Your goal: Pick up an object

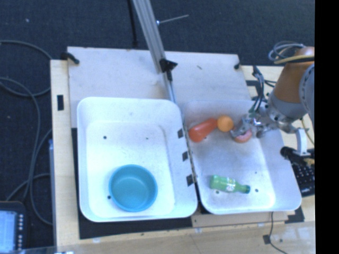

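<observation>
Left bin [95, 110] holds a blue bowl [133, 188] near its front edge. Right bin [265, 192] holds a red-orange carrot-shaped toy [202, 130], an orange ball [225, 123] and a green bottle [229, 184]. Gripper [247, 127], state indiscernible, meets a pinkish object [242, 137] near the back edge.

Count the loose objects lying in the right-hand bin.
4: a red-orange piece and an orange ball near the far edge, a pinkish item under the gripper, partly hidden, and a green bottle near the front.
</observation>
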Available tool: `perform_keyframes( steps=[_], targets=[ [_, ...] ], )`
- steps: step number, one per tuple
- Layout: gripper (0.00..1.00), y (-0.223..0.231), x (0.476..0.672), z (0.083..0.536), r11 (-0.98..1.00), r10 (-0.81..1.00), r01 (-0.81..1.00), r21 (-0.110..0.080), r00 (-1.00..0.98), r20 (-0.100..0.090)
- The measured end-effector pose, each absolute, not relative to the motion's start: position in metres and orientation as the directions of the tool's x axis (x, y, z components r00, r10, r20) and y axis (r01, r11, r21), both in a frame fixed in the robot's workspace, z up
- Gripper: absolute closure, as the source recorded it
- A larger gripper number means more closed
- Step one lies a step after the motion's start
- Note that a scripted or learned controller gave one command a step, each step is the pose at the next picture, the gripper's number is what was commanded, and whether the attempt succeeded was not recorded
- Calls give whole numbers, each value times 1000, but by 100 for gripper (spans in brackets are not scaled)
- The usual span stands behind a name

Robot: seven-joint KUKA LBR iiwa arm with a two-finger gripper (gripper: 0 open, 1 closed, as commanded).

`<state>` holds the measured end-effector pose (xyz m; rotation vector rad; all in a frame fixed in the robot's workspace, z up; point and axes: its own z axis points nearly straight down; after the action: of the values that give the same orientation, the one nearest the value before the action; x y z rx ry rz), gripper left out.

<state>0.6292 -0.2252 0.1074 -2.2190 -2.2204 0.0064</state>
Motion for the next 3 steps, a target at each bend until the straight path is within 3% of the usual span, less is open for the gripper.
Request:
perform_keyframes(
  steps=[1, 3],
  targets=[
    [100, -227, 632, 126, 3, 1000, 1000, 6, -3, -6],
    [100, -219, 641, 227, 8, 1000, 1000, 9, -8, -1]
  ],
)
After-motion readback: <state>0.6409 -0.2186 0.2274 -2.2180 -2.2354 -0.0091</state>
